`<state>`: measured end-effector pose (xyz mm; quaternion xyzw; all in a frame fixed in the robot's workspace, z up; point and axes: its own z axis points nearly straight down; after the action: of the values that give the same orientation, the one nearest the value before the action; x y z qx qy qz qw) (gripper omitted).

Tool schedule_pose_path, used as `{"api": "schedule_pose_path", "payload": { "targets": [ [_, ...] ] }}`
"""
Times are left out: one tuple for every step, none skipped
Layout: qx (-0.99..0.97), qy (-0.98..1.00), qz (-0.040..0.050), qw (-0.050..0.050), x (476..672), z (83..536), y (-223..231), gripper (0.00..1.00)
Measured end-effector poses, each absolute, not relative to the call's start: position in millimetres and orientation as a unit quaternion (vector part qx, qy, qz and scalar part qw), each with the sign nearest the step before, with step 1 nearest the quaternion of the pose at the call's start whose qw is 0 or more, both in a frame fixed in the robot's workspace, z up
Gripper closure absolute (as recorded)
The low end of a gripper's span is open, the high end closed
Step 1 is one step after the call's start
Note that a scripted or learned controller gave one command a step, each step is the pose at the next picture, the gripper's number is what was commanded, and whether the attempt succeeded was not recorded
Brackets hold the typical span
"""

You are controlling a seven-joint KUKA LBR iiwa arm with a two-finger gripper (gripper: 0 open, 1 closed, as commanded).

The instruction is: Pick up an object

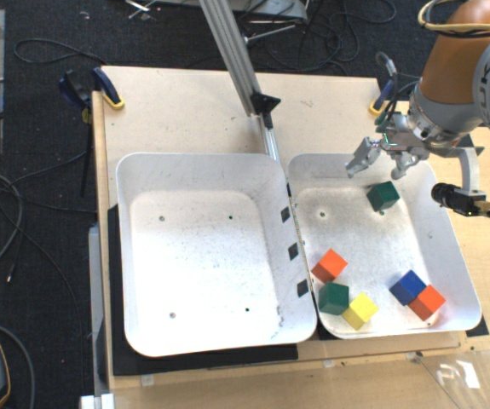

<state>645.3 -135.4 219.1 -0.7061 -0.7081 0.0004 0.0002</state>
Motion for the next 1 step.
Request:
{"api": "schedule_pose_path", "payload": {
  "targets": [
    [-0.706,-0.708,-0.0060,-0.012,666.5,123.1,-169.3,0.00]
  ]
}}
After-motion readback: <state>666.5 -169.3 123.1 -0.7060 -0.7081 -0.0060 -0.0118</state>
